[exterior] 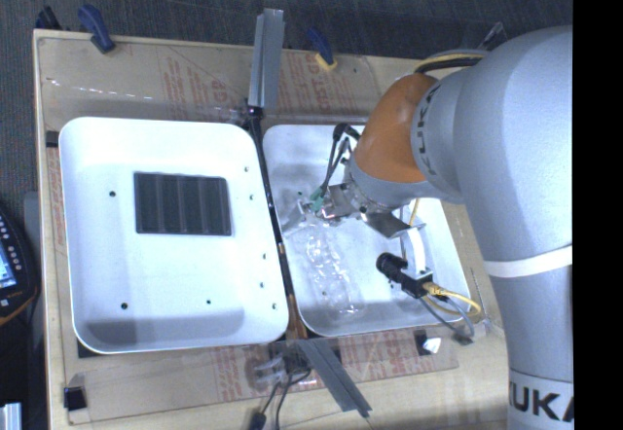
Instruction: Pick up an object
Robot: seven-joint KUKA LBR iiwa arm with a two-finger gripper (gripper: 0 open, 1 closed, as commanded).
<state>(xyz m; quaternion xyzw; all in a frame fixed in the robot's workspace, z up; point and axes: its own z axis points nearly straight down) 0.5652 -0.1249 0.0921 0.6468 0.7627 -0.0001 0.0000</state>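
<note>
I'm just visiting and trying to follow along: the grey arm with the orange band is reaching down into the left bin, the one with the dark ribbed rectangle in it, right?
Not quite. The camera view shows the arm reaching down into the right bin, over a clear, see-through object. The dark ribbed rectangle does lie in the left bin, but the arm is not there.
</note>
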